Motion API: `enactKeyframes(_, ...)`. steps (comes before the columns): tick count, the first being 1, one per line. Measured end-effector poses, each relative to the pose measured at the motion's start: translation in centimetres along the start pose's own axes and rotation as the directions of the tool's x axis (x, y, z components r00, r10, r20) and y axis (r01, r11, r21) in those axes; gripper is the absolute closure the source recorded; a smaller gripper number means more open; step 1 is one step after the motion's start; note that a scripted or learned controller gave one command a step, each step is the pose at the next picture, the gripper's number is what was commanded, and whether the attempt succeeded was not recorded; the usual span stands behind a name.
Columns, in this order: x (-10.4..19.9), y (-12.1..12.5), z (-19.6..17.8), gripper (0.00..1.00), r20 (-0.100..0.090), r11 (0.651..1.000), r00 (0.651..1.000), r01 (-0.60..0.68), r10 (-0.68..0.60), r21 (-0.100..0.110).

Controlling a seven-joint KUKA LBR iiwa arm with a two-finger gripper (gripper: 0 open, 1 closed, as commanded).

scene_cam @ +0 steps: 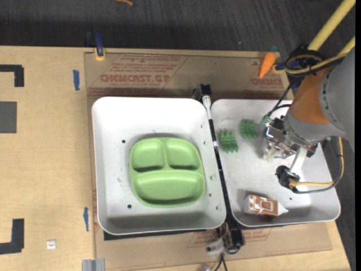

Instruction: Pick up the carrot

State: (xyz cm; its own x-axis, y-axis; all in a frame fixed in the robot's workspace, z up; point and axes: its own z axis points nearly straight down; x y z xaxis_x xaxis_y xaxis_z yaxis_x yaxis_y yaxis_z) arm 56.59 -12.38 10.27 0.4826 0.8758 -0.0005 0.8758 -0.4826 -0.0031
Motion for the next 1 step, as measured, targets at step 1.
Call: enactKeyframes(1,0.05,-0.01,-0.98,1.0,0.0,1.0,1.0,0.001,-0.001,0.001)
